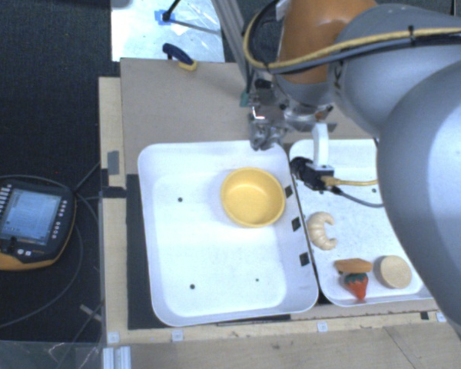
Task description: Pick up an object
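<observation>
Hand (263,135) over left bin's (163,229) top edge, near yellow bowl (252,197); open/closed can't tell.

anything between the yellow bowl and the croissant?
Camera view: the raised rims where the two bins meet, with black clips, run between yellow bowl and croissant.
</observation>
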Robot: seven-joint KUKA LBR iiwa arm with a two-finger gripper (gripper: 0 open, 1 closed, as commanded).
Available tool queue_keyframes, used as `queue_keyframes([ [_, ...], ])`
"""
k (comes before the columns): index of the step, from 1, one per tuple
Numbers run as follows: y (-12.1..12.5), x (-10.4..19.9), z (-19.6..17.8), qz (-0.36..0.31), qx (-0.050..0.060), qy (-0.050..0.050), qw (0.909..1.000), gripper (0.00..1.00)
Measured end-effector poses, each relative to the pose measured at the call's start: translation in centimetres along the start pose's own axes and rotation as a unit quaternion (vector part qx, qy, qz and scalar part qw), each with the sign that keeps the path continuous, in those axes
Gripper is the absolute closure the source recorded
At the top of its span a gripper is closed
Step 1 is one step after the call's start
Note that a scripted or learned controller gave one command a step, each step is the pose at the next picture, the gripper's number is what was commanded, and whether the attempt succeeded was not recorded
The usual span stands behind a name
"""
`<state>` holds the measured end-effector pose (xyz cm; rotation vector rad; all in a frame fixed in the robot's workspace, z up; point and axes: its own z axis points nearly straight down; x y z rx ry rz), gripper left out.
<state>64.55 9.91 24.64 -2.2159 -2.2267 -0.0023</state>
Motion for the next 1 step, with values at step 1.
queue_keyframes([
  [1,0.00,-0.28,-0.03,0.002,0.000,-0.001,1.0000,0.00],
])
